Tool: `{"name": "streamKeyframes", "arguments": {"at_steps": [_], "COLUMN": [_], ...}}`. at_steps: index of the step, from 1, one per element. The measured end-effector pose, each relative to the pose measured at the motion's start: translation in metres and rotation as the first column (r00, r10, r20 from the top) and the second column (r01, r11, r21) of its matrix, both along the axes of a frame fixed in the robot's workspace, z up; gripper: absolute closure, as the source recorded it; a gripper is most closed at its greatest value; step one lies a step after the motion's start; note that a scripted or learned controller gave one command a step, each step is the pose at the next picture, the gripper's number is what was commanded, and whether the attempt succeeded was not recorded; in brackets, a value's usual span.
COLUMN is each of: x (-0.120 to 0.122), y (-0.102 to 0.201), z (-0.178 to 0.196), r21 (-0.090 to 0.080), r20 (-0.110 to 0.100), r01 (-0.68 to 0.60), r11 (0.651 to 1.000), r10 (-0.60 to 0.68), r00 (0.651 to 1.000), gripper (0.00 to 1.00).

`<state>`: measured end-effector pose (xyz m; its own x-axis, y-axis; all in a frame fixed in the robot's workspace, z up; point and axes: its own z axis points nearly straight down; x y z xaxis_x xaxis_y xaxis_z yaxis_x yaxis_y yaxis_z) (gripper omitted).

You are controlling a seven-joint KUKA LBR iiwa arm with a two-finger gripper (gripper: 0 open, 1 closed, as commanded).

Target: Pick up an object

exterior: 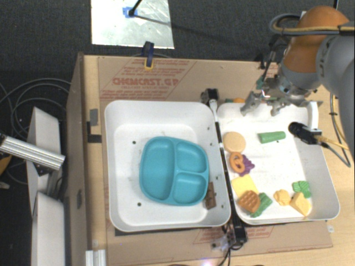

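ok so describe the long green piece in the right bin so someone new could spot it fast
Start at the right bin, the one with toy food. The long green piece lies alone in its upper half, right of the round tan disc. It is the only flat green bar with bare white floor around it.

The arm's gripper [261, 105] hangs over the far edge of the right bin [321, 173], fingers spread with nothing between them. That bin holds toy foods: a green block [271, 137], a round tan piece [234, 142], a pretzel [237, 162], a waffle [249, 201]. The left bin [119, 148] holds a blue divided plate [173, 170].
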<state>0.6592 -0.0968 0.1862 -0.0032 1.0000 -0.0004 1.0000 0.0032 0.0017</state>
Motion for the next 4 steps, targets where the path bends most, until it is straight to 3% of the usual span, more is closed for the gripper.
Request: {"name": "streamKeyframes", "arguments": {"at_steps": [1,2,3,4], "x": [-0.014,-0.025,-0.016,-0.035], "y": [-0.056,-0.086,-0.076,-0.094], "z": [-0.099,-0.076,-0.097,-0.100], "r21": [-0.003,-0.002,-0.004,-0.002], "r20": [0.003,0.002,0.007,0.003], "r01": [0.005,0.004,-0.001,0.003], "r11": [1.000,1.000,1.000,1.000], "r10": [-0.005,-0.004,0.002,-0.003], "r00": [1.000,1.000,1.000,1.000], "gripper": [0.00,0.00,0.00,0.00]}}
